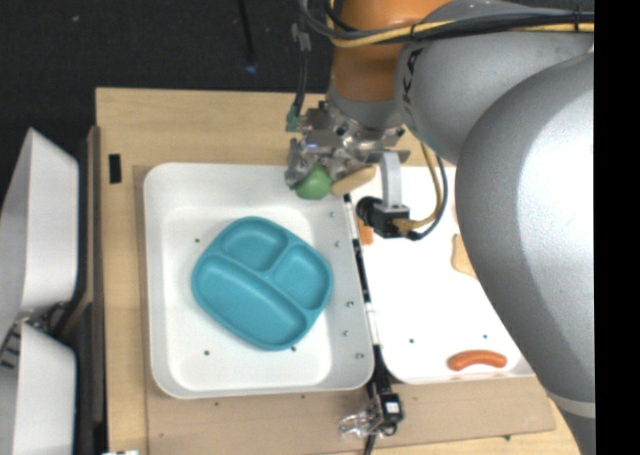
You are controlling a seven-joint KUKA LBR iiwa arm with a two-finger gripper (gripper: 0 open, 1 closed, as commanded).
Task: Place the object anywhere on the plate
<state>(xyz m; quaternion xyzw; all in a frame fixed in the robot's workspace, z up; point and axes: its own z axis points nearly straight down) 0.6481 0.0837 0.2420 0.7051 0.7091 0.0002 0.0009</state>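
Gripper (318, 171) hung over the far right corner of the left bin (170, 343), fingers pinched on a small green object (314, 183), held right at the tips. Sat above the bin's rear rim, clear of the plate. Wrist metalwork crowded just above it, cables looping up past the orange band (385, 3). Big grey arm (520, 163) swept in from the right, covered most of the right bin (420, 323).

Down and to the left, well apart from the green object: teal plate (262, 283), divided into three compartments, lay flat in the middle of the left bin, turned at a slant. Nothing resting on it yet.

Over the divider, near the bins' shared edge, a small orange piece (366, 235) showed beside a black cable fitting; too small to tell what. At the near side of the right bin, an orange sausage-shaped thing (477, 360) lay on the white floor. Wooden bench (120, 133) framed both bins
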